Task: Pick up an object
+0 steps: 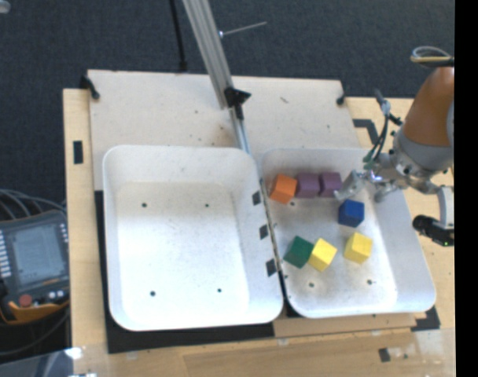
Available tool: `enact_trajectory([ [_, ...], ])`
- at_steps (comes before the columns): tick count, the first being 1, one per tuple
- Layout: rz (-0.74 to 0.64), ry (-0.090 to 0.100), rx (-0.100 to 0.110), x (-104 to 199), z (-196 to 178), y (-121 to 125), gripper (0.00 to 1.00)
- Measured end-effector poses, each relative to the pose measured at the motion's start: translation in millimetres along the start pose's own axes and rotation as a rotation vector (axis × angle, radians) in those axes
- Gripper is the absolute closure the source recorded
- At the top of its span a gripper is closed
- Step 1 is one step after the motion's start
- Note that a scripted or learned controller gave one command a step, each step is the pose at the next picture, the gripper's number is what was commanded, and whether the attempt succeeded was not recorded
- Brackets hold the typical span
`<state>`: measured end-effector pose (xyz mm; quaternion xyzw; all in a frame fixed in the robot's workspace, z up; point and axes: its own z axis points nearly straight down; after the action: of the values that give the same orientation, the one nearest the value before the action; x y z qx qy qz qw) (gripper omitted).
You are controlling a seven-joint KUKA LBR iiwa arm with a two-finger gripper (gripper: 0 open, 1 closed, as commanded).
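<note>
White right bin holding six coloured cubes, the arm's gripper low over its far side.

Seen from the bin's middle, an orange cube sits at eleven o'clock with two purple cubes touching in a row beside it; a blue cube lies at one o'clock, just below the gripper. Green and yellow cubes touch at seven o'clock, another yellow cube at five. Whether the gripper is open or closed, I cannot tell.
</note>
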<state>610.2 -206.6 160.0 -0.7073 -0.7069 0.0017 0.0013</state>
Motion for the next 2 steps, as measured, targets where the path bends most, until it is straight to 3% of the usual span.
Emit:
enact_trajectory([
  [1,0.002,-0.001,-0.003,7.4,57.0,-4.5,0.00],
  [2,0.007,-0.002,-0.010,5.8,42.6,-2.9,1.00],
])
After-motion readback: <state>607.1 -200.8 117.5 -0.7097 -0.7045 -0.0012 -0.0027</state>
